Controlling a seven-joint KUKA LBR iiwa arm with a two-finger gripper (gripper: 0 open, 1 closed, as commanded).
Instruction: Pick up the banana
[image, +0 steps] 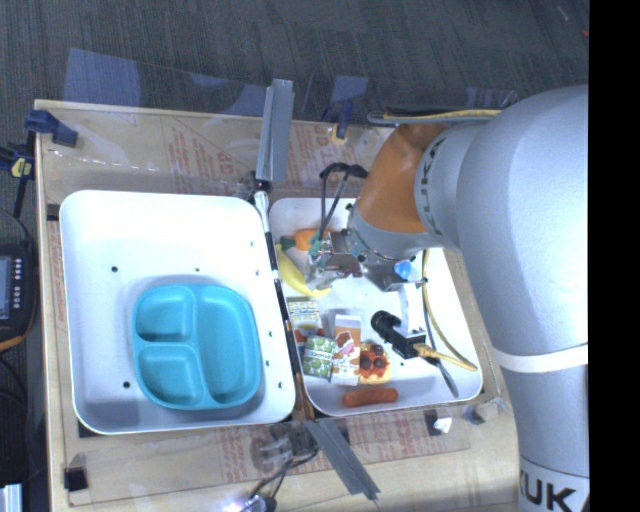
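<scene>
Scene: a counter (150, 150) carries two shallow white bins side by side, seen from above at a slant.
Left bin (90, 230): holds a blue divided plate (195, 345), which plays no part in the task.
Right bin (462, 372): crowded with small food items.
Banana (292, 277): yellow, lying diagonally against the right bin's left wall, toward its far end.
Arm (520, 230): grey with an orange band, reaching in from the right and covering much of the right bin.
Gripper (322, 262): low in the bin, just beside the banana's right side. Whether it is open or closed cannot be told.
Neighbours: a small orange item (303, 240) sits just beyond the banana and colourful packets (306, 316) just in front of it. A sausage (370, 396) lies well apart at the near edge.
Risk, wall: the banana hugs the wall, so the gripper may strike the rim or find no room on that side.
Risk, slip: the fruit is curved and smooth, so an off-centre grasp would likely let it swivel out.
Risk, clutter: the orange item and the packets are close enough to be nudged or taken instead.
</scene>
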